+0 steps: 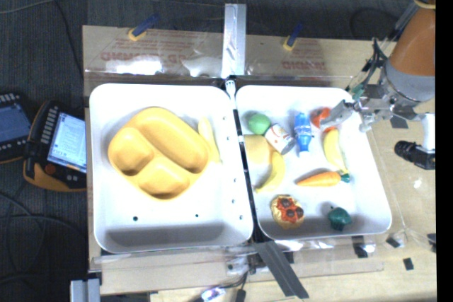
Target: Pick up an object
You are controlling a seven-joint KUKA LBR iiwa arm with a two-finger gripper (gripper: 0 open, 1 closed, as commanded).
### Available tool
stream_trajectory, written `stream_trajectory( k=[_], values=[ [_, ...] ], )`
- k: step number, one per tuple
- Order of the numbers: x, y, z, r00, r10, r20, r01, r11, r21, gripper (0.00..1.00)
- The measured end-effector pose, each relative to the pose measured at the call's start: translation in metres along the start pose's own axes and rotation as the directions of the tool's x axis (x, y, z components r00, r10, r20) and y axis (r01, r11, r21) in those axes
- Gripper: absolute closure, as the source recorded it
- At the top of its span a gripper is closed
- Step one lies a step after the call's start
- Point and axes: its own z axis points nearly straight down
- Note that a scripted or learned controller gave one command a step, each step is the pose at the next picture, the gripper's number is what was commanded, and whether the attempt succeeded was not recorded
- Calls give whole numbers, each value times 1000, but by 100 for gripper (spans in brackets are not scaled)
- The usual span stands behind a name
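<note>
The right bin (375, 184) holds several toy foods: a green ball (258, 124), a white and red piece (280, 138), a blue bottle (303, 131), a small red item (322, 114), a yellow banana (333, 148), an orange carrot (318, 179), a pale yellow fruit (265, 156), a round topped piece (287, 210) and a dark green item (339, 217). My gripper (354, 115) hangs over that bin's far right corner, beside the red item. Its fingers stand open with nothing between them.
A large yellow lumpy object (159, 151) fills much of the left bin (113, 219), with a pale strip (207, 134) at its right. A metal divider (235, 46) stands behind the bins. A handheld device (53, 145) lies left of the bench.
</note>
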Motion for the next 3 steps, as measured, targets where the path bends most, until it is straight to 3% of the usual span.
stream_trajectory(
  k=[1,2,3],
  values=[
    [-5,-1,107,995,-101,-1,101,995,-5,0],
    [-3,-2,102,995,-97,-4,97,995,-1,100],
    [33,-39,18,987,158,2,-158,987,0,100]
  ],
)
